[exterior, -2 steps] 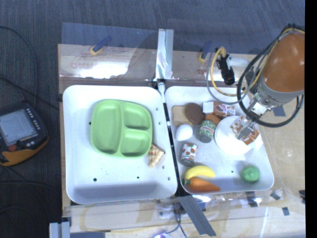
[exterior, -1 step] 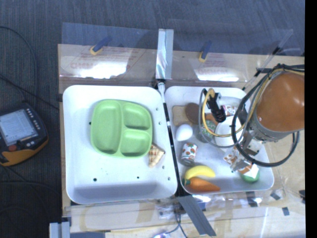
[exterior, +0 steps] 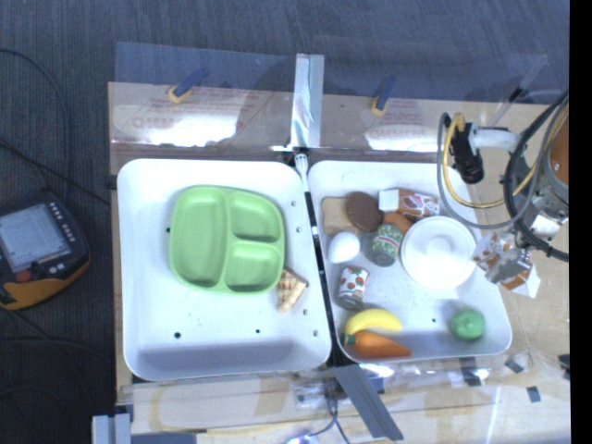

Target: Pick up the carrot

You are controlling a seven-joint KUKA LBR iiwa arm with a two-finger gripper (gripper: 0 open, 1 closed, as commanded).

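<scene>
One carrot (exterior: 377,345) lies at the front edge of the right bin (exterior: 499,336), touching the banana (exterior: 373,321) just behind it (a green apple (exterior: 467,325) sits off to its right). The pincer (exterior: 507,265) hangs over that bin's right rim, well apart from the carrot; whether it's apart or together, I cannot tell.

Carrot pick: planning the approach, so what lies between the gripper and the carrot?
In the camera view, the green apple sits between the gripper and the carrot, with bare bin floor beside it.
</scene>
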